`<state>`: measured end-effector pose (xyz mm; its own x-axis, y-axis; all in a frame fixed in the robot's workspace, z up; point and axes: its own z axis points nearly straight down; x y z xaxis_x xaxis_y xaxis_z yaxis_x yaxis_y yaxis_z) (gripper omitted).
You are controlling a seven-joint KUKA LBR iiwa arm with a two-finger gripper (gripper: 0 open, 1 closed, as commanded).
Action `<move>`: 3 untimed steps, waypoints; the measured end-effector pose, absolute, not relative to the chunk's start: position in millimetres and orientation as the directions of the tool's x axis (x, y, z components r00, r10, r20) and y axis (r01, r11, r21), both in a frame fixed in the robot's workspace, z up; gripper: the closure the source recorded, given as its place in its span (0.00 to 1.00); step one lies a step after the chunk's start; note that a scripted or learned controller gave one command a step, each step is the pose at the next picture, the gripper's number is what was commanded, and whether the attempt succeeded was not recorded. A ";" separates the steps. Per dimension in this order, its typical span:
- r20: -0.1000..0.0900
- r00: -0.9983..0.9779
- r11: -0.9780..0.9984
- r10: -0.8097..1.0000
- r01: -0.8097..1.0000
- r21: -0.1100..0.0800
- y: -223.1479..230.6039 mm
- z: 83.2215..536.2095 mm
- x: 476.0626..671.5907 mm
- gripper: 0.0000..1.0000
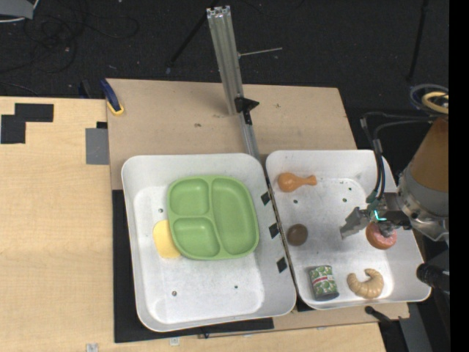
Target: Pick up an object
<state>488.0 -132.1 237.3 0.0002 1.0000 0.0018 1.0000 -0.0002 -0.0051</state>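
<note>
On brown bench (300,119), two white bins (139,196)

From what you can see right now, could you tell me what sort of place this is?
Probably a robotics lab test bench: a grey arm's gripper over two white bins, toy food like a croissant, and a metal mast.

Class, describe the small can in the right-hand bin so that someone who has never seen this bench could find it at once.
Start at the right white bin of the two on the bench and go to its near edge. There the small can lies, left of a tan croissant and below a brown ball. It alone is cylindrical, with a green patterned label.
</note>
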 end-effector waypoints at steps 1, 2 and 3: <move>0.002 0.000 0.000 1.000 1.000 -0.004 -132.1 237.7 488.2 0.00; 0.003 0.000 0.000 1.000 1.000 -0.010 -130.8 173.1 488.3 0.00; 0.003 0.000 0.000 1.000 1.000 -0.009 -128.2 109.9 492.1 0.00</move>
